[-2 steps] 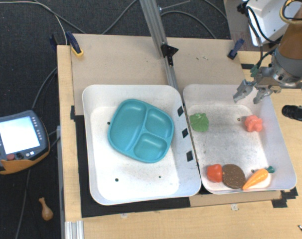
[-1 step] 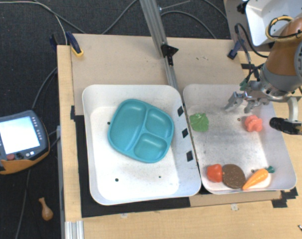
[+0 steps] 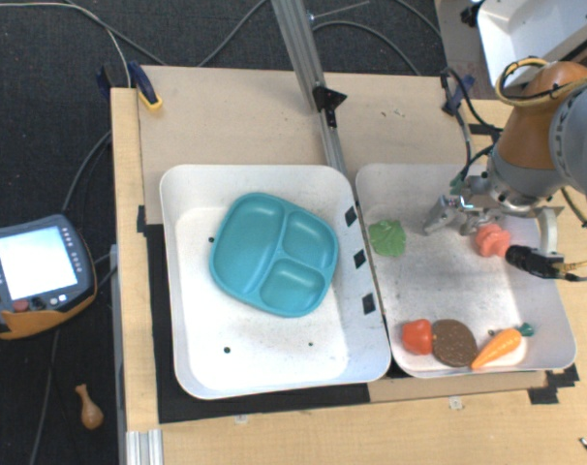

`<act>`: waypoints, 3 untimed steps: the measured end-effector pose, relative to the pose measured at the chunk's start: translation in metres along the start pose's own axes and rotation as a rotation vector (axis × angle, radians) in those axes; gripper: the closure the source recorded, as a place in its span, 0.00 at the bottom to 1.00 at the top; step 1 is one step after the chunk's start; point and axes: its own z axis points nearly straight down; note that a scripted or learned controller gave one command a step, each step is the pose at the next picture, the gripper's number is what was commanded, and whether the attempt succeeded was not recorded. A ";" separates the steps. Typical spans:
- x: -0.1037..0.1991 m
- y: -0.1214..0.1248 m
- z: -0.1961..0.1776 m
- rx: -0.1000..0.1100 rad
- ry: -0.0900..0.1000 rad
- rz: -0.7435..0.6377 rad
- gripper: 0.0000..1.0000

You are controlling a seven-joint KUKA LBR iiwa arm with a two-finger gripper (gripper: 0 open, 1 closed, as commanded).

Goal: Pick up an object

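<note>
The gripper (image 3: 465,213) hangs low in the right bin (image 3: 439,289), and I cannot tell how it is set. A pink toy (image 3: 491,241) lies just beside it, toward the front. A green leafy toy (image 3: 387,237) sits to its left. A tomato (image 3: 417,336), brown patty (image 3: 453,342) and carrot (image 3: 499,346) line the front edge.

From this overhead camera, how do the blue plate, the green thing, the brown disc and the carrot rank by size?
Largest to smallest:
1. Blue divided plate, by far.
2. Brown disc.
3. Green thing and carrot: they look too alike to rank.
</note>
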 end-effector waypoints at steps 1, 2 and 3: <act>0.000 0.002 -0.015 -0.007 -0.001 0.000 1.00; -0.005 -0.006 -0.065 -0.008 -0.002 0.002 1.00; 0.002 -0.008 -0.111 -0.008 -0.002 0.000 1.00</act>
